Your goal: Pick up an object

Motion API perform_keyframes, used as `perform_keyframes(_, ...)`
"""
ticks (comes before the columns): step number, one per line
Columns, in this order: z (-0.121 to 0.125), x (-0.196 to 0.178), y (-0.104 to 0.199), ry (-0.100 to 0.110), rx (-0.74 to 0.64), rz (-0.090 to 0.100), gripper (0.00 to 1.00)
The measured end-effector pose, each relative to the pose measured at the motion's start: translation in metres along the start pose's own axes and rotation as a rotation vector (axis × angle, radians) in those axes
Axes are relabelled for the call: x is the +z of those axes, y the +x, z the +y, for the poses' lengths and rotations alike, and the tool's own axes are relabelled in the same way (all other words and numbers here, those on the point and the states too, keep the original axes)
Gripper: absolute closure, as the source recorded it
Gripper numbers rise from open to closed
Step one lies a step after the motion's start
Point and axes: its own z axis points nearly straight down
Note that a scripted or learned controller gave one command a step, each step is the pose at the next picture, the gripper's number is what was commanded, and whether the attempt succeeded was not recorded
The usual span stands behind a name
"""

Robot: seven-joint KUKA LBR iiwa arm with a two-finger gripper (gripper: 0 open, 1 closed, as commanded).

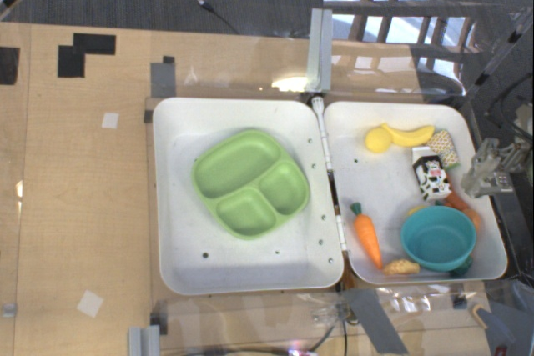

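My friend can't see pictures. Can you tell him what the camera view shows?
Two white bins sit side by side: the left bin holds a green divided plate, the right bin a teal bowl, toy carrot, yellow banana-shaped toy and small cow-patterned item. The gripper is at the right bin's right edge.

The right bin's (334,179) centre lies open for entry, ringed by the yellow banana-shaped toy (400,137) at twelve o'clock, the black-and-white carton (430,177) at three, the teal bowl (439,238) at five and the carrot (366,236) at seven.
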Motion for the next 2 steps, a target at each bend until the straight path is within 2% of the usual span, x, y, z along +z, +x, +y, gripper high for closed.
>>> perform_keyframes(1,-0.011,0.176,0.005,-0.005,-0.354,0.006,0.00)
perform_keyframes(2,0.045,0.182,-0.013,0.006,-0.451,-0.014,0.00)
